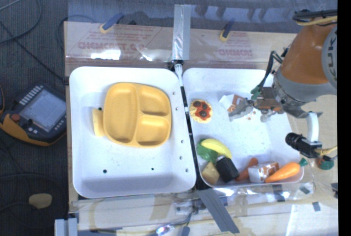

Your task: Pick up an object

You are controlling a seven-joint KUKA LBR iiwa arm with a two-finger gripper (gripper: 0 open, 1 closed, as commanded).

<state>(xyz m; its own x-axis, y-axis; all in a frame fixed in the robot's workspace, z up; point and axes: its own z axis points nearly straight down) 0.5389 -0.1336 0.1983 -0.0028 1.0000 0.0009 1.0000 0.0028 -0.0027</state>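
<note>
Bench, seen from above at a slant. The left bin (82, 174) holds the largest item, a yellow divided plate (136, 114), lying flat toward its 12 o'clock half. The right bin (219, 78) receives my arm (310, 59) (grey, with an orange band) from 3 o'clock. My gripper (241, 110) sits low over the upper middle of this bin, its tip at a small white-and-brown piece (233, 102); whether my fingers are apart or closed, and whether anything lies between them, I cannot tell. At 9 o'clock of the gripper, near the bin's left wall, lies a small pizza-like toy (201, 110). The remaining objects crowd the 6 o'clock edge: a carrot (282, 172) at the right, a banana (215, 147) at the left, a black cylinder (225, 168) just below the banana, and a small white-and-brown item (259, 173) beside the carrot. Outside the bins, at 9 o'clock, an orange-edged pendant (35, 114) rests on the floor.
</note>
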